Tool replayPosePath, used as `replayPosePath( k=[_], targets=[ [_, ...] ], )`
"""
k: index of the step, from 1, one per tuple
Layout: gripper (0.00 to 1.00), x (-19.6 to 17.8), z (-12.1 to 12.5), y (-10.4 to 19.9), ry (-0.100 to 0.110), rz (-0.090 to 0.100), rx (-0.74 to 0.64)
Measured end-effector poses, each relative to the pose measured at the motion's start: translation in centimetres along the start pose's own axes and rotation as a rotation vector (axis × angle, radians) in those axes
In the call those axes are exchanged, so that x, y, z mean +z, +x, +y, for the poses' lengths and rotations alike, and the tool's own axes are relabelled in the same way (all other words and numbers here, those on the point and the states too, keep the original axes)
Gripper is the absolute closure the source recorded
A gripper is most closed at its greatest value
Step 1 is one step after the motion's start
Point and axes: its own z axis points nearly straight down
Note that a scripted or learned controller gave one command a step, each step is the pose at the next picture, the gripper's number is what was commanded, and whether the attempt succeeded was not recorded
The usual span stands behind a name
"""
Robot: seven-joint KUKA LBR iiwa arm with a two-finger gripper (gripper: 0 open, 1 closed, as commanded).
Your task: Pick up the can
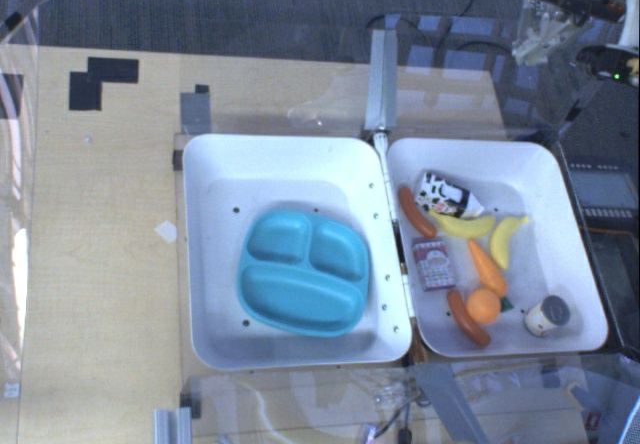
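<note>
The can (546,315) is seen lying on its side in the near right corner of the right bin (560,182), apart from the carrot (487,268) and orange (483,306), so room is left around it. The gripper (540,32) is held high beyond the bins; its state cannot be told. No label can be read.

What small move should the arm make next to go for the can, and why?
Probably swing the gripper toward the camera and down over the can. The gripper hangs above the bench beyond the right bin, while the can lies on its side in that bin's near right corner, apart from the orange and carrot.
</note>
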Motion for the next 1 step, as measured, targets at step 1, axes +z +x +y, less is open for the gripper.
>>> replayPosePath(
  k=[1],
  targets=[
    [1.00,3.19,-0.07,0.13,0.003,-0.001,0.378]
  ],
)
